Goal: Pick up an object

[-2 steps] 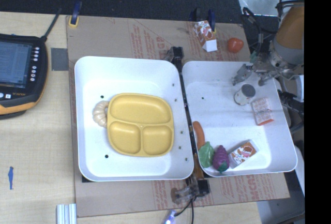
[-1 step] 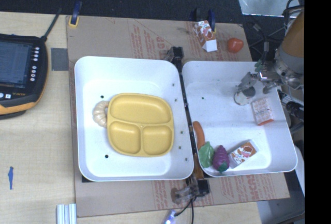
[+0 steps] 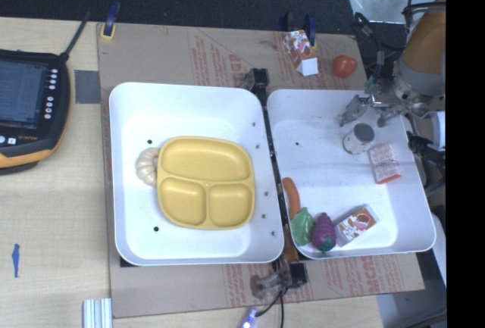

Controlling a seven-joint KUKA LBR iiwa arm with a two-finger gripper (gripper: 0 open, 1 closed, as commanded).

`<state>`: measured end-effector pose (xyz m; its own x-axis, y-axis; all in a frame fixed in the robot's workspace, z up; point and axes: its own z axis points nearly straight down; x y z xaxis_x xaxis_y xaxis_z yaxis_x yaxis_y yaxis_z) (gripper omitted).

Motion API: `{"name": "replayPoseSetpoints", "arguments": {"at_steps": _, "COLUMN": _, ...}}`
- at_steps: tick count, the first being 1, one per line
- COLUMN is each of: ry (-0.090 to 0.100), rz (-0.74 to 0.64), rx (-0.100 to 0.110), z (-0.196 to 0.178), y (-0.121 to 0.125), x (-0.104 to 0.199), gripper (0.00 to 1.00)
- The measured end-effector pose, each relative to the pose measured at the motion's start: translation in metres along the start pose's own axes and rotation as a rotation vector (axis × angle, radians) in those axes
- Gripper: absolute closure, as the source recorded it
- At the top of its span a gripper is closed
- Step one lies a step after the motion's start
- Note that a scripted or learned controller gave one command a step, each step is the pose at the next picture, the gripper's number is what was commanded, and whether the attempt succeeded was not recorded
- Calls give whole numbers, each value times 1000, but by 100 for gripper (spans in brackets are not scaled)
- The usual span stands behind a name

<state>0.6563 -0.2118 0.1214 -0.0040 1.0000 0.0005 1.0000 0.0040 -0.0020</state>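
Sitting in the left bin (image 3: 129,167), a yellow divided plate (image 3: 204,181). The right bin (image 3: 409,228) holds a carrot (image 3: 291,198), its length running twelve to six; the claw (image 3: 369,113) hovers at one o'clock, fingers spread.

No text can be read with certainty. The brown cardboard sheet (image 3: 189,61) under the bins carries faint reddish printing, too blurred to make out. The small cartons (image 3: 301,50) (image 3: 356,224) and the flat packet (image 3: 384,162) bear printed labels, but their lettering is too small to tell.
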Motion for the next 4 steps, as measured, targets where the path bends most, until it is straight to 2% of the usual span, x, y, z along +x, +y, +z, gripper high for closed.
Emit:
{"name": "replayPoseSetpoints", "arguments": {"at_steps": 1, "ry": -2, "rz": -1, "rx": 2, "z": 20, "y": -24, "x": 0, "gripper": 0}}
{"name": "replayPoseSetpoints", "arguments": {"at_steps": 2, "ry": -1, "rz": 0, "rx": -2, "z": -62, "y": 0, "x": 0, "gripper": 0}}
{"name": "replayPoseSetpoints", "arguments": {"at_steps": 3, "ry": -2, "rz": -1, "rx": 2, "z": -55, "y": -39, "x": 0, "gripper": 0}}
{"name": "replayPoseSetpoints", "arguments": {"at_steps": 4, "ry": -2, "rz": -1, "rx": 2, "z": -23, "y": -55, "x": 0, "gripper": 0}}
